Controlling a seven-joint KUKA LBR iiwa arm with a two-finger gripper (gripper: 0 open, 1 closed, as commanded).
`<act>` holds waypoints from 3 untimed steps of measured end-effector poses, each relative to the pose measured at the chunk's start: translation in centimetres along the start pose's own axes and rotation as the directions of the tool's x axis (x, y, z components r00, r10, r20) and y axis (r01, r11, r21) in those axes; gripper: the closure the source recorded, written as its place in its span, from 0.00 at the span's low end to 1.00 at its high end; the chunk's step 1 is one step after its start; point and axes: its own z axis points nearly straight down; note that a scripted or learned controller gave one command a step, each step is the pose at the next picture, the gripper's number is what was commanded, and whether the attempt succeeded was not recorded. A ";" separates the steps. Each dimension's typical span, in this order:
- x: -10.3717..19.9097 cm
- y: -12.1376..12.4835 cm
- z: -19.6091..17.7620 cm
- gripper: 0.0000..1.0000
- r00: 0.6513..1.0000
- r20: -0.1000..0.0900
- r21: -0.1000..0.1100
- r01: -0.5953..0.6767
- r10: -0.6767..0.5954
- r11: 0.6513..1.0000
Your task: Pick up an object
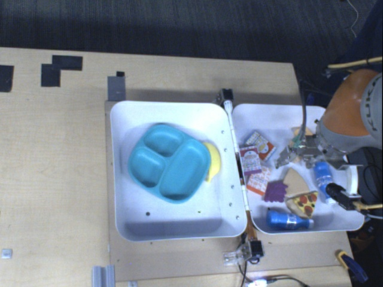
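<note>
My gripper [297,153] hangs low over the middle of the right bin [281,115], just above a tan wedge [294,178]. Left of it lie several small red-and-white packets [257,143]. A purple piece [276,191] and a toy pizza slice [303,202] lie nearer the front. A blue bottle [288,220] rests on its side along the front wall. A second blue bottle [323,175] lies just right of the gripper, partly under the wrist. I see nothing between the gripper and the wedge.
The left bin [128,220] holds a blue divided plate [167,163] with a yellow item [214,160] poking out from under its right side. The grey and orange arm [353,109] covers the right bin's far right corner.
</note>
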 end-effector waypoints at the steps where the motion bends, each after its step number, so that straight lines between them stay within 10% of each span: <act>1: -0.1 0.1 -0.9 1.00 1.000 -0.001 -0.001 0.000 0.000 1.000; 2: 0.0 0.1 -0.9 0.00 1.000 -0.001 -0.001 0.001 -0.001 1.000; 3: 2.4 -7.4 1.5 0.00 1.000 0.005 -0.012 -0.003 0.003 1.000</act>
